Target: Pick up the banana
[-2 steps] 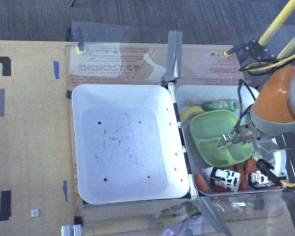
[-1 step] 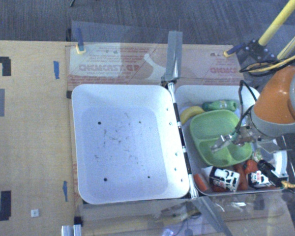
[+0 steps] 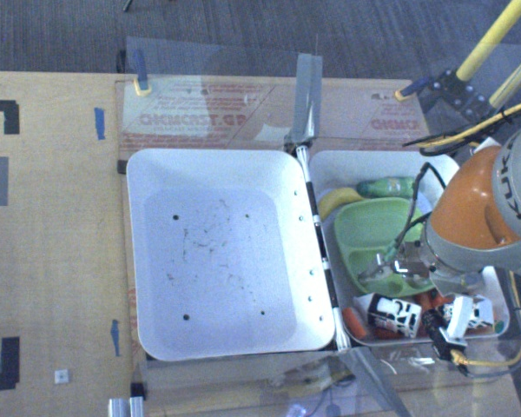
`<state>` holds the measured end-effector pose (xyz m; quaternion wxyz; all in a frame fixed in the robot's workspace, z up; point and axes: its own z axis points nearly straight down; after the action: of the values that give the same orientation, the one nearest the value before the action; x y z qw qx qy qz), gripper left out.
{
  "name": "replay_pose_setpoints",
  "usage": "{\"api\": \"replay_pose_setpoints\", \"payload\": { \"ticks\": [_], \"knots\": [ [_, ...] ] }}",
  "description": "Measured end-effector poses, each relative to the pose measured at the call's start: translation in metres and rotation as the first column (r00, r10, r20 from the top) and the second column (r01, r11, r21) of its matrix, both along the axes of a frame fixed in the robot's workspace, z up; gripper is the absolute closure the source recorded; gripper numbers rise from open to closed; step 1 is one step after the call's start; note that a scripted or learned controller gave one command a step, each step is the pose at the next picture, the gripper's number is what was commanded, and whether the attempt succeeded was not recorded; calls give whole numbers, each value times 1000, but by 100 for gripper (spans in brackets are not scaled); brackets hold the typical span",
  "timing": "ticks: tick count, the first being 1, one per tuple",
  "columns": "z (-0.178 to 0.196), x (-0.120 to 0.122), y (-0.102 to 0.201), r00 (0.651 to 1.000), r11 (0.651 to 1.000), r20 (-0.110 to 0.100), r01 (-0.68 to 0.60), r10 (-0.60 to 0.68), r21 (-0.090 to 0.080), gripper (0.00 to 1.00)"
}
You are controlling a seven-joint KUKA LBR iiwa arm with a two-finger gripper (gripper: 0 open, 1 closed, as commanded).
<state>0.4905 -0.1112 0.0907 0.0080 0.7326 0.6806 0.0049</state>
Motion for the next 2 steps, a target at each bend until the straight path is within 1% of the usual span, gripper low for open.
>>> {"api": "replay_pose_setpoints", "payload": {
  "ticks": [1,2],
  "knots": [
    [93,69,66,1000,1000,-20,9,-9,4,0],
    [44,23,2,999,1000,-21,-25,25,5,0]
  ]
}}
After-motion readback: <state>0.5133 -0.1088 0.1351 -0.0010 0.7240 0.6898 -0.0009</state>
